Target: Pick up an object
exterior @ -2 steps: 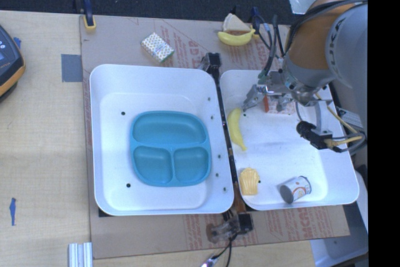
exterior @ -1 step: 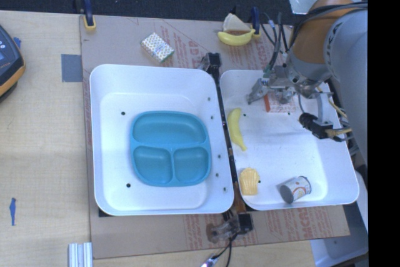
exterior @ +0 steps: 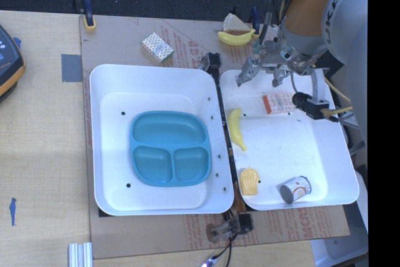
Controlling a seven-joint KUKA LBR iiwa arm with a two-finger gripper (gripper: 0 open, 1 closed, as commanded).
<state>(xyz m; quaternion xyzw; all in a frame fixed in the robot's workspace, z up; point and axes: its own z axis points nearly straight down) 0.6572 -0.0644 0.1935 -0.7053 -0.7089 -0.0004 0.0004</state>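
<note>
So your gripper point(exterior: 264, 74) is sitting over the far left corner of the right bin point(exterior: 325, 162), fingers spread apart with nothing between them. Stuff you could grab in that bin: a yellow banana point(exterior: 235, 129) lying along the left wall, a yellow corn piece point(exterior: 249, 181) down in the near left corner, a small can point(exterior: 295, 189) tipped on its side near the near edge, and a flat red-and-white packet point(exterior: 278, 103) just nearer than the gripper, not touching it. The left bin point(exterior: 109, 134) has a blue divided plate point(exterior: 170, 147) in the middle. Outside the bins, at the far side, you've got a small patterned box point(exterior: 157, 47) and another yellow banana-like thing point(exterior: 235, 37).
</note>
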